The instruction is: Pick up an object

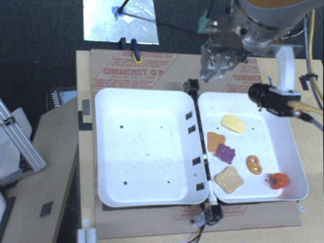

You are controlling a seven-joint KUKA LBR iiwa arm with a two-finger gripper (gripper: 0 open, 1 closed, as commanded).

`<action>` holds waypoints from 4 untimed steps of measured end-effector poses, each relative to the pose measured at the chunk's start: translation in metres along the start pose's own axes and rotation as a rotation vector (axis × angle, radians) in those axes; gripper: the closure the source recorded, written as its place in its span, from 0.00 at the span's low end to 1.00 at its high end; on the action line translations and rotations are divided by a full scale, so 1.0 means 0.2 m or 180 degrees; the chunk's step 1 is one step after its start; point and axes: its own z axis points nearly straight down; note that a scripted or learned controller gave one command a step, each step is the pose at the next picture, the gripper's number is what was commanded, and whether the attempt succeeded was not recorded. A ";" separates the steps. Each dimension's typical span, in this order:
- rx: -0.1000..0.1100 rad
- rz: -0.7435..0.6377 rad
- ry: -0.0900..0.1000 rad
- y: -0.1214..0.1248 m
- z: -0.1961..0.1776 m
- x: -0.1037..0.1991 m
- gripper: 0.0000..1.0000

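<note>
Above the far edge of the right bin [298, 151], the gripper [216, 67] hangs with nothing in it; I cannot tell how its jaws stand. Six toy foods lie below: a yellow piece [233, 123], an orange piece [215, 140], a purple piece [225, 153], a pretzel [253, 164], toast [229, 179], a red piece [278, 180].

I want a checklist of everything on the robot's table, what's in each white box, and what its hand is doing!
Surface: brown board under two white bins.
Job's things: right bin holds yellow piece, orange piece, purple piece, pretzel, toast, red piece.
Clutter: nothing seen in left bin.
Hand: hand hangs above the board behind the bins, holding nothing.
Cables: wires at right.
Surroundings: shiny sheet, dark floor.
</note>
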 end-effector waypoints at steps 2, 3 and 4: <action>0.0002 -0.0022 0.0004 -0.12 0.01 0.46 0.00; -0.0004 -0.0031 0.0010 -0.12 -0.05 0.46 1.00; -0.0002 -0.0034 0.0008 -0.12 -0.05 0.46 0.00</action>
